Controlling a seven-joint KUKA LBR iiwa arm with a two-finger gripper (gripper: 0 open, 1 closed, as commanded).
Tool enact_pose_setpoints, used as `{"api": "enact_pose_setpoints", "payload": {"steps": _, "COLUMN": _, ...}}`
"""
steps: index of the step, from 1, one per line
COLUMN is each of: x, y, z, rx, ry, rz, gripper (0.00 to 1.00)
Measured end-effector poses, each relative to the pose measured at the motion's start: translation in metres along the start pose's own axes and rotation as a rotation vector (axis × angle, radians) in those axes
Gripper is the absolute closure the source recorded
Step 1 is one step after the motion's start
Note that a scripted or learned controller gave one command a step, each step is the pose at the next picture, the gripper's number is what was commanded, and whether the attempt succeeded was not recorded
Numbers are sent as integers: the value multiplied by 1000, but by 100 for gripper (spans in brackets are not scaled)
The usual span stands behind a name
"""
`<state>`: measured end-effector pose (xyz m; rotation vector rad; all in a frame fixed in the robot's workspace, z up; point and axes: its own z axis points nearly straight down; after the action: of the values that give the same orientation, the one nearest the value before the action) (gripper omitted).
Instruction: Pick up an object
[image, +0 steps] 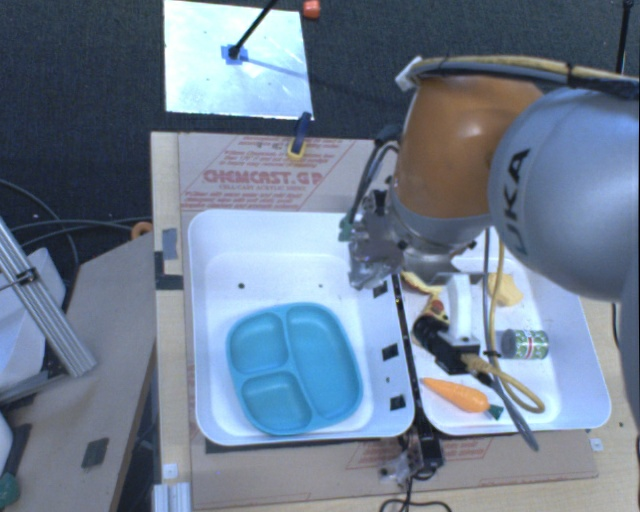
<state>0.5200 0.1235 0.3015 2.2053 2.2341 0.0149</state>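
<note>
Dark carpet surrounds the bench, where a sheet of printed cardboard (262, 172) lies under two white bins. From above, the left bin (215, 260) holds a blue divided tray (294, 369) lying flat toward its front. The right bin (585, 385) holds a carrot (455, 394) near its front edge, a small green can (524, 345) on its side just right of centre, and a yellow piece (508, 290) further back. The grey arm (560, 180) reaches in from the right, and its gripper (372, 262) hangs low over the rim between the bins; whether anything is gripped I cannot tell.
</note>
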Motion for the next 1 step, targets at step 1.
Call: {"api": "enact_pose_setpoints", "payload": {"steps": 1, "x": -54, "y": 48, "z": 36, "rx": 7, "ry": -6, "rz": 16, "gripper": 100}}
